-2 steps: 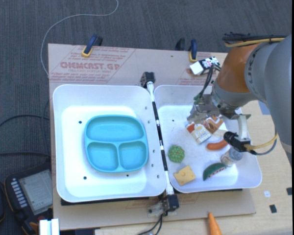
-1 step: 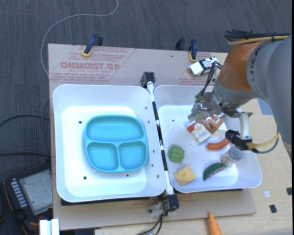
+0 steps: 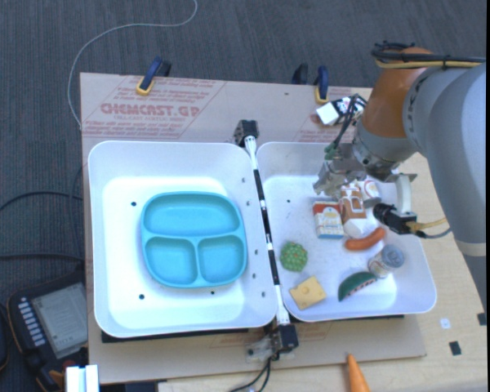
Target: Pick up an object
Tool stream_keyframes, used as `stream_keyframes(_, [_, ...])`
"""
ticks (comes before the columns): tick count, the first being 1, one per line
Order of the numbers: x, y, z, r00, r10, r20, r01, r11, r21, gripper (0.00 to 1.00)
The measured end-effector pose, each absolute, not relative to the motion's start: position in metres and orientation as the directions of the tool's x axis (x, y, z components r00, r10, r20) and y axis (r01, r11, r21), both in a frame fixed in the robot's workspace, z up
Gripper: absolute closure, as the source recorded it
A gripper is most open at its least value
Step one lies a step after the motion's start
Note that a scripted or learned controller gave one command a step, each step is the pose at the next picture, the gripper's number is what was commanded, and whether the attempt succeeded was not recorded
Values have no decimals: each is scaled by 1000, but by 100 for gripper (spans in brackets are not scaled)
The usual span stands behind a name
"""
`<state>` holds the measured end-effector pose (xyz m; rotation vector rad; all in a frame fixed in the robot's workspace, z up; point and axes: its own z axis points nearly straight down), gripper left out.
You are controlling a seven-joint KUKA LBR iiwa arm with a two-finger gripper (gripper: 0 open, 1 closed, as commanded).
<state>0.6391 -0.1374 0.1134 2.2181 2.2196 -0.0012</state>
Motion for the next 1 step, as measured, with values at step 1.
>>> stream_keyframes(1, [641,-130,113,-6,1000,9,1000,6,5,0])
